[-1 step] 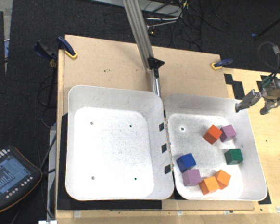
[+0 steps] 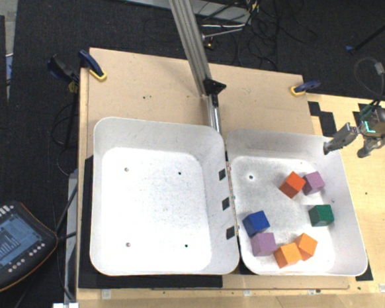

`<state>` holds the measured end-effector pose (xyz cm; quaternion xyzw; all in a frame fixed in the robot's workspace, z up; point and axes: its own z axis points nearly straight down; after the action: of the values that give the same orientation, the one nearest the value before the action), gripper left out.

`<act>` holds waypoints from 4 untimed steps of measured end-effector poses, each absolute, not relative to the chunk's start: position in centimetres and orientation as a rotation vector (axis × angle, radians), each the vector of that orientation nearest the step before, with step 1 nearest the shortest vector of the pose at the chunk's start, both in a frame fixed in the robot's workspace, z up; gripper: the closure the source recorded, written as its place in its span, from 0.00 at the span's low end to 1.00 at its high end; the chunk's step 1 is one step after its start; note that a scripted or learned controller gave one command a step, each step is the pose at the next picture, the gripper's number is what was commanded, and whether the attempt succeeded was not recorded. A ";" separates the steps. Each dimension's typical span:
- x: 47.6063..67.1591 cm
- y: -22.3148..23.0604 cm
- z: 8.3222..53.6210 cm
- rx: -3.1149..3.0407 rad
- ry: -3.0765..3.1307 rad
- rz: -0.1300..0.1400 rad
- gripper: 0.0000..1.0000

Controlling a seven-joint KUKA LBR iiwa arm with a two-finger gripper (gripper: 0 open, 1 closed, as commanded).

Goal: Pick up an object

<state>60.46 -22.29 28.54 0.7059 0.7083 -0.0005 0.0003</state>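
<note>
**Pincer above the right bin's far right corner, blocks lying below it**

While the two-finger gripper [image 2: 353,143] hangs over the far right corner of the right-hand shallow white bin [image 2: 272,150], its two fingers are spread apart with nothing between them. All seven small blocks lie on that bin's floor, apart from the pincer and toward the near side from it. Closest to it are an orange cube [image 2: 293,184] and a light purple cube [image 2: 314,182], touching one another near the bin's far right part. A dark green cube [image 2: 321,214] sits by the right wall, on its own. Toward the near edge, a blue cube [image 2: 256,222] lies close to the bin's left wall, with a second light purple cube [image 2: 263,243] touching it on the near side. Two more orange cubes [image 2: 297,250] rest together just beside that purple one. The left-hand shallow white bin [image 2: 114,137] stands beside the first on the pale wooden bench [image 2: 151,87].
</note>
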 end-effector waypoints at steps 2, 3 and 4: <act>60.0 -21.1 18.9 2.224 2.225 -0.005 0.00; 60.1 -20.8 14.6 2.222 2.224 -0.003 0.00; 60.1 -20.9 15.9 2.219 2.221 0.000 1.00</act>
<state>60.13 -20.90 15.89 0.7069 0.7073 0.0000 0.0010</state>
